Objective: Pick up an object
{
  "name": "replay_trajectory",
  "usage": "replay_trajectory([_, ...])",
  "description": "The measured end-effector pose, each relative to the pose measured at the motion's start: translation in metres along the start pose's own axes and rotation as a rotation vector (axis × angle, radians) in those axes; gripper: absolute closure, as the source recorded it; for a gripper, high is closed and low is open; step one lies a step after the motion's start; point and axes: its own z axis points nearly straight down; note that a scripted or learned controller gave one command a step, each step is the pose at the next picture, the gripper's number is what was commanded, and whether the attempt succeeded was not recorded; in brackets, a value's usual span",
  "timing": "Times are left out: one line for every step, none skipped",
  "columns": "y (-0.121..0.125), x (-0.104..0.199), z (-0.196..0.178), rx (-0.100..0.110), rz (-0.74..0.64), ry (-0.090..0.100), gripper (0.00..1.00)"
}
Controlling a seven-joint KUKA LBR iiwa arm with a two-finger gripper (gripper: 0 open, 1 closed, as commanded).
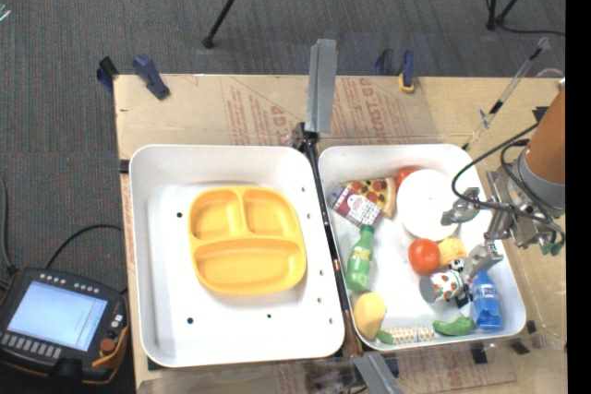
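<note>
My gripper [471, 237] hangs low over the right side of the right bin [420, 152], reaching in from the right. It is open, with one finger [458, 214] by the white plate [428, 201] and the other near the blue bottle [486, 304]. Nothing is held between them. Just below and left of the gripper lie a red tomato [424, 255], a small yellow piece [452, 249] and a small white-and-black toy [449, 283]. Also in this bin are a pizza slice [375, 192], a purple packet [353, 206], a green bottle [360, 259], a lemon [369, 313] and a green pickle [452, 326].
The left bin [148, 226] holds a yellow divided plate [247, 238]. A grey metal post [321, 88] stands behind the wall between the bins. A teach pendant [60, 320] lies on the floor at lower left. Cables run along the arm at the right.
</note>
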Motion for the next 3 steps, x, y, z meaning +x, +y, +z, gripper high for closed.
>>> replay_trajectory([-0.013,0.046,0.088,0.003,-0.195,-0.012,0.0])
replay_trajectory([0.037,0.039,0.1,0.003,-0.374,-0.007,0.0])
replay_trajectory([-0.018,0.025,0.102,-0.001,-0.426,-0.001,0.0])
